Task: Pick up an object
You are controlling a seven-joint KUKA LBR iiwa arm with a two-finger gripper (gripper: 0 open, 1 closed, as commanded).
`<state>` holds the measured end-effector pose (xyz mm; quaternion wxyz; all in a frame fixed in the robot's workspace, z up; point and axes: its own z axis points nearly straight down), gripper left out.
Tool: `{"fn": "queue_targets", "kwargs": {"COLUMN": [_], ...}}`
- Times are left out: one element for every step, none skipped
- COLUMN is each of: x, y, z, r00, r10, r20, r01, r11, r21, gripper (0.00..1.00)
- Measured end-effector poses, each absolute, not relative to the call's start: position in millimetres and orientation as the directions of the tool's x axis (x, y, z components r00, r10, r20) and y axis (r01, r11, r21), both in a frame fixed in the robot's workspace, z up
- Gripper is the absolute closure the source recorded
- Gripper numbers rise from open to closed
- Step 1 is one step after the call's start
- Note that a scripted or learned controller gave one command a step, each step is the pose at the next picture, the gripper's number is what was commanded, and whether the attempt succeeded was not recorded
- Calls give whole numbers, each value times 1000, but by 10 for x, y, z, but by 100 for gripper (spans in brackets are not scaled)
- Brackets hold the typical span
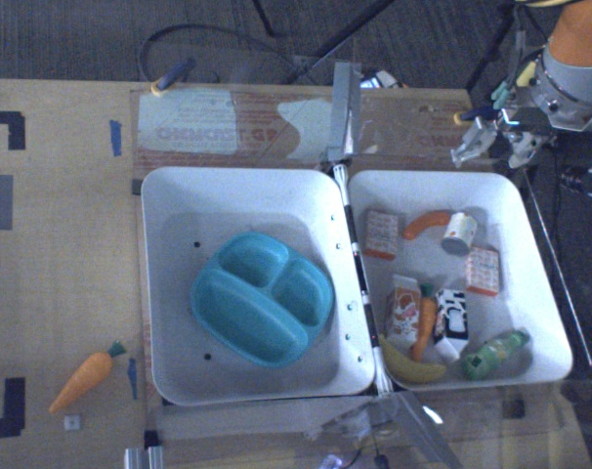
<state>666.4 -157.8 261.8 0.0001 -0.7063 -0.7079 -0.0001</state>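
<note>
Several items crowd the right bin [540,291]; jaws [495,143] upper right, state unreadable. Choose the isolated can [459,233], descend straight.

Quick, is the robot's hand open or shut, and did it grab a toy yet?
Hand: up above the right bin's far corner, no toy between its fingers; open or shut cannot be told.

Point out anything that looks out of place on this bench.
One toy carrot lies on the bare bench, outside the left bin near its lower left corner, while the other toy food sits in the right bin. The blue divided plate rests askew in the left bin.
</note>
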Motion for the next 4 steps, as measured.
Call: {"fn": "queue_targets", "kwargs": {"x": [6676,6512,6514,6358], "y": [-1819,-1075,-1078,-1246], "z": [3325,2565,2573,1280], "r00": [-26,6,6,-298], "r10": [1000,1000,1000,955], "r20": [-2,0,0,1], "r01": [1000,1000,1000,955], "r11": [26,-6,-6,298], "r21": [3,0,2,0], "gripper": [0,0,0,0]}}
